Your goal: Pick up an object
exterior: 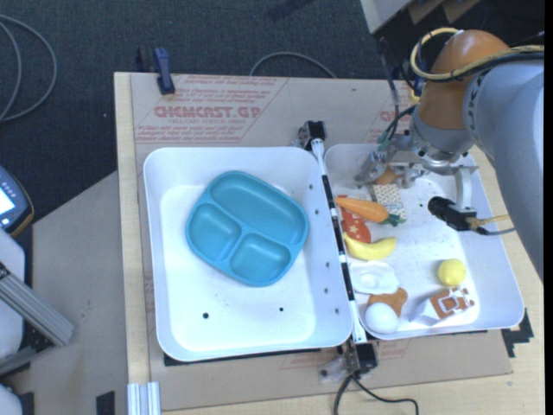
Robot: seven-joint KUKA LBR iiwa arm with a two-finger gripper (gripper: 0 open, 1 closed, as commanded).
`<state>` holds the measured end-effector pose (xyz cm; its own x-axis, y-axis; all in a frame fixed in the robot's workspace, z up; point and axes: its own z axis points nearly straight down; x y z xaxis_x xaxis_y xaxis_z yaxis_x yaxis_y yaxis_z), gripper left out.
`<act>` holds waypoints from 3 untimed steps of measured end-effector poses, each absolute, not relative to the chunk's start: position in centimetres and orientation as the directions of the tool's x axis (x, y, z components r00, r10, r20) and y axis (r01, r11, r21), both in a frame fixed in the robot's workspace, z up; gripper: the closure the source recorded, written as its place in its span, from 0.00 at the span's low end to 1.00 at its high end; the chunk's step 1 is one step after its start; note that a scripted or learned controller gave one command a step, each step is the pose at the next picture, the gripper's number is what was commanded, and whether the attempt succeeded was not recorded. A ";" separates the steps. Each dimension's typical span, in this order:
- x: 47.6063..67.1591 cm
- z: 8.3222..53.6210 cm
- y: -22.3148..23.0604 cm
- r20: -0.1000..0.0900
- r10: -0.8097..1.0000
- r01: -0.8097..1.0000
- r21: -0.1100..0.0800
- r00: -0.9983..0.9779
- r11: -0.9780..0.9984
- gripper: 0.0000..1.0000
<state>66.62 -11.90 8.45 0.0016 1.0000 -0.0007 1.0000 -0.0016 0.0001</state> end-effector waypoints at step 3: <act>66.1 8.2 -10.2 -0.003 1.000 1.000 -0.028 0.002 -0.002 1.00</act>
<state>66.09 -10.15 8.22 0.0023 1.0000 -0.0032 0.9996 -0.0024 -0.0281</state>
